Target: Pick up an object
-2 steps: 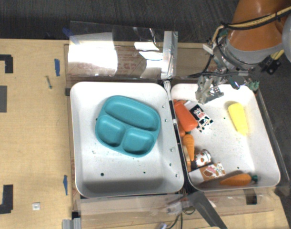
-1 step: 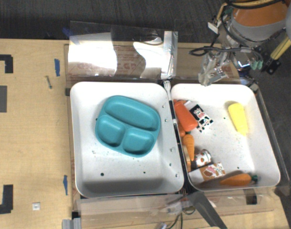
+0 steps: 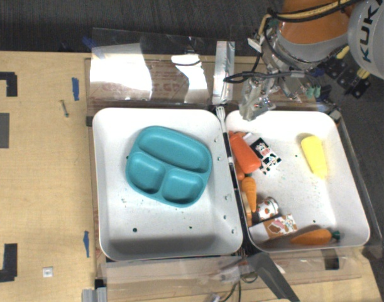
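Note:
My gripper [image 3: 254, 106] hangs over the far left corner of the right bin [image 3: 349, 168], with nothing seen between its fingers. Just below it lies an orange piece [image 3: 244, 154] along the bin's left wall, with a small black-and-white item [image 3: 265, 154] beside it. A yellow object [image 3: 313, 154] rests toward the bin's right side. Near the front sit a small can-like item [image 3: 265, 209], a brown-and-white packet [image 3: 280, 224] and a carrot [image 3: 313, 235]. Another thin orange piece [image 3: 249, 194] lies by the divider.
The left bin [image 3: 110, 219] holds a teal divided plate [image 3: 169, 164]. A clear plastic panel [image 3: 154, 74] stands behind the bins. Cables and the arm's wrist [image 3: 311, 17] loom over the right bin's far edge.

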Tool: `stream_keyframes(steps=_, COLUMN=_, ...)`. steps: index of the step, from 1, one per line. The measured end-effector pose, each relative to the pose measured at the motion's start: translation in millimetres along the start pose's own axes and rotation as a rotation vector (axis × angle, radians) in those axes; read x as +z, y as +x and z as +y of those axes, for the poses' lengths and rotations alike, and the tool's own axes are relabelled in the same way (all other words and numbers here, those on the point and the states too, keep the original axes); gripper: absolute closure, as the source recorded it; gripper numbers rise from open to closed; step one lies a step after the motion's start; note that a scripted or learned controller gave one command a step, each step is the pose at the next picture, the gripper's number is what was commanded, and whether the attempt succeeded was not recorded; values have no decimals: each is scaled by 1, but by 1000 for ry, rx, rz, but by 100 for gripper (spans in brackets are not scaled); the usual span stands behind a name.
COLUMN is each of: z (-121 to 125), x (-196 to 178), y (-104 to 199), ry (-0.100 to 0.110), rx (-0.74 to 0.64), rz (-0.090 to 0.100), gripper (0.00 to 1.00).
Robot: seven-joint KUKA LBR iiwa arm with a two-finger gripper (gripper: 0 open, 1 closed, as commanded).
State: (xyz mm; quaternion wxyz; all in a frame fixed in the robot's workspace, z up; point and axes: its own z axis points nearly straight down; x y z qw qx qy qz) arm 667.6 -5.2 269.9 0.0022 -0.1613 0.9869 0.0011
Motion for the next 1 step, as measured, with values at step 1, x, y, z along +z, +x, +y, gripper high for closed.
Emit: stream_keyframes(steps=1, z=40, x=26, y=-13, ry=0, rx=-133, rz=1, gripper=100)
